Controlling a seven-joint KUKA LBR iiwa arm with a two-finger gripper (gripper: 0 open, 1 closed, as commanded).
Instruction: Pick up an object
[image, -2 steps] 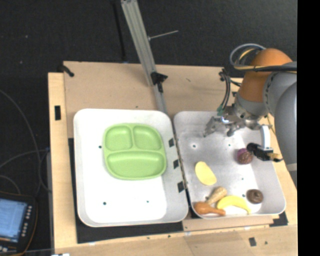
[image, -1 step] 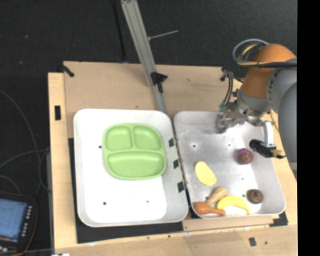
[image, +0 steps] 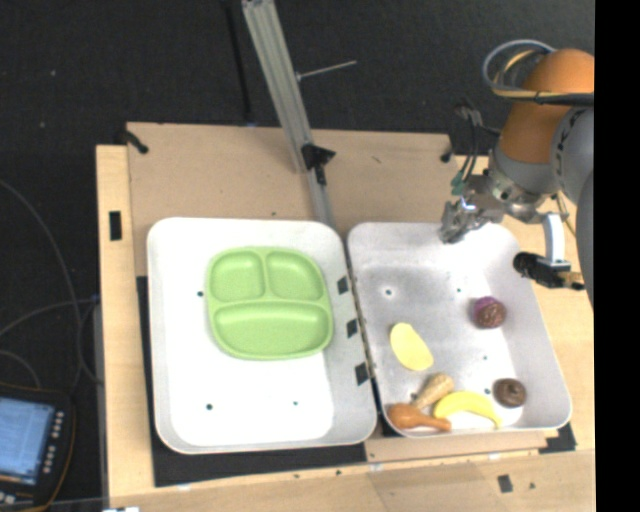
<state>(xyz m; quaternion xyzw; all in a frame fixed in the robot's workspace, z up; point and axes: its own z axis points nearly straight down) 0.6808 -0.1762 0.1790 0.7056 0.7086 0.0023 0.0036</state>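
Observation:
The right bin (image: 430, 260) holds several small items. A dark purple round piece (image: 488, 313) lies toward its right side. A pale yellow oval piece (image: 410, 346) rests near the middle. Along the front edge sit a tan piece (image: 433, 389), an orange carrot-like piece (image: 418, 418), a yellow banana (image: 468, 407) and a brown doughnut (image: 509, 392). My gripper (image: 455, 226) hangs over the bin's far edge, well apart from all of these items, with nothing seen between its fingers.
The left bin (image: 180, 400) carries a green divided plate (image: 269, 303). A slanted metal post (image: 285, 95) rises behind the gap between the bins. A tablet screen (image: 28, 437) sits at the lower left, off the bench.

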